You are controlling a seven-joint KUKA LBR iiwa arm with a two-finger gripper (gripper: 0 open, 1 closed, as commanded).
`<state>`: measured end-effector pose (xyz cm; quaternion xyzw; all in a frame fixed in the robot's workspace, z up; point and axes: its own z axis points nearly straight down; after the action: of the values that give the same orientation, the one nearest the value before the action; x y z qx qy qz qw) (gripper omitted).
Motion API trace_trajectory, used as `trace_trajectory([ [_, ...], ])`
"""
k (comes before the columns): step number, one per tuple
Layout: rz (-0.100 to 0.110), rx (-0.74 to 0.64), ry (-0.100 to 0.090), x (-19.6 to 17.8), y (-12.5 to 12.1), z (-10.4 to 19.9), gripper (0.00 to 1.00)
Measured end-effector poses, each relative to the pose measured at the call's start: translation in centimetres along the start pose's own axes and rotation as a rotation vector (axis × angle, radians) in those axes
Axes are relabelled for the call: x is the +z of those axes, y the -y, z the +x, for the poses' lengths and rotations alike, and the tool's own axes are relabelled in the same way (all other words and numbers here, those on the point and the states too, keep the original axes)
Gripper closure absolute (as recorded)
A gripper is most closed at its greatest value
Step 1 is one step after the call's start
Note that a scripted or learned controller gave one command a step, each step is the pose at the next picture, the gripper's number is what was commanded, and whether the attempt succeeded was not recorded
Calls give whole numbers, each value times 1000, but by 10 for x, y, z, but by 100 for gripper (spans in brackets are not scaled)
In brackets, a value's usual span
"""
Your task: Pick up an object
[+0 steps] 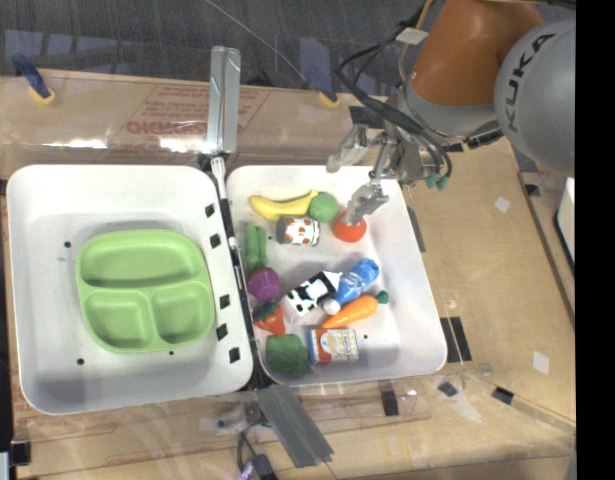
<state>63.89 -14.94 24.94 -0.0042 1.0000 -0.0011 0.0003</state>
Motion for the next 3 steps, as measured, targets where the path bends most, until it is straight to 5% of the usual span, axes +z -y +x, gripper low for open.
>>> trace_trajectory([
  [1,-6,-20,-15,131,-42,32,0],
  [2,0,-268,29,141,-20,61,0],
  [3,4,-232,26,148,-20,106,0],
])
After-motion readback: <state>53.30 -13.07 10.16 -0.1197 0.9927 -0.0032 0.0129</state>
